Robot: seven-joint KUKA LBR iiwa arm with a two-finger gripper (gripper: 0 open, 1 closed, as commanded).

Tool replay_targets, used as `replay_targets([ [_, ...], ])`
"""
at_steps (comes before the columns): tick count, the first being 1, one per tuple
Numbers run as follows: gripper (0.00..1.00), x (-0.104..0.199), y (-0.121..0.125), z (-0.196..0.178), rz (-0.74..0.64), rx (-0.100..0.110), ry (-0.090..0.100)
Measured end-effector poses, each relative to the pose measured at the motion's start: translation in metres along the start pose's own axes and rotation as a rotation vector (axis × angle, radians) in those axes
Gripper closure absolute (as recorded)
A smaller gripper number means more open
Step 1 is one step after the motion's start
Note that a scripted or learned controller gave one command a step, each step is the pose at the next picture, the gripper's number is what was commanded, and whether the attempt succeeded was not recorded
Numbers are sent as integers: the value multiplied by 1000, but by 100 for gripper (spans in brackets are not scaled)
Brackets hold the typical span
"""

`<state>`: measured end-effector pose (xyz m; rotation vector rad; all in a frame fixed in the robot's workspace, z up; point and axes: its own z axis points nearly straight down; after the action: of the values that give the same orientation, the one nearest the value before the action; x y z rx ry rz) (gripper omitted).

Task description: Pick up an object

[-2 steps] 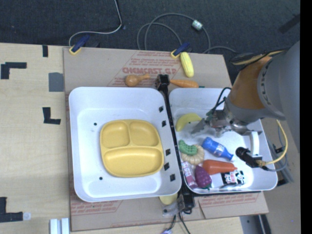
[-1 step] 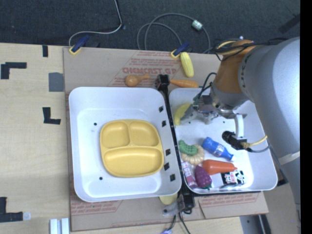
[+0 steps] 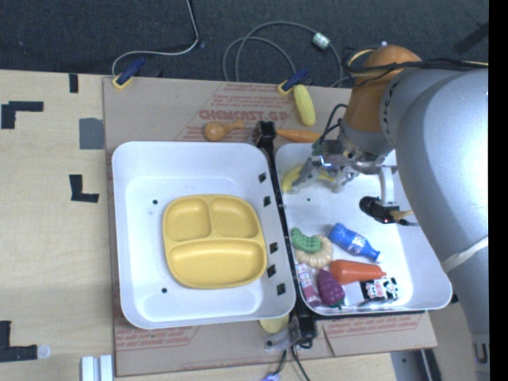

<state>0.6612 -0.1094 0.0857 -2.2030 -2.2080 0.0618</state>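
The gripper (image 3: 329, 169) hovered over the right bin (image 3: 421, 270) near a blue bottle (image 3: 354, 242); its finger state could not be told. Red cardboard (image 3: 238, 111) lettering was unreadable.

A dark carpeted floor (image 3: 79, 14) ran behind the tabletop's far edge, with thin cables (image 3: 190, 22) looping across it. The tabletop (image 3: 40, 236) was pale wood marked with black and grey tape pieces (image 3: 79, 189), and a brown cardboard sheet (image 3: 159, 109) printed in red lay over its middle. Light was even and soft.
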Motion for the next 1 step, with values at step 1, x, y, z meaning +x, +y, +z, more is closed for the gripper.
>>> replay_targets([
  [1, 0, 0, -1, 0, 4, -5, -4],
])
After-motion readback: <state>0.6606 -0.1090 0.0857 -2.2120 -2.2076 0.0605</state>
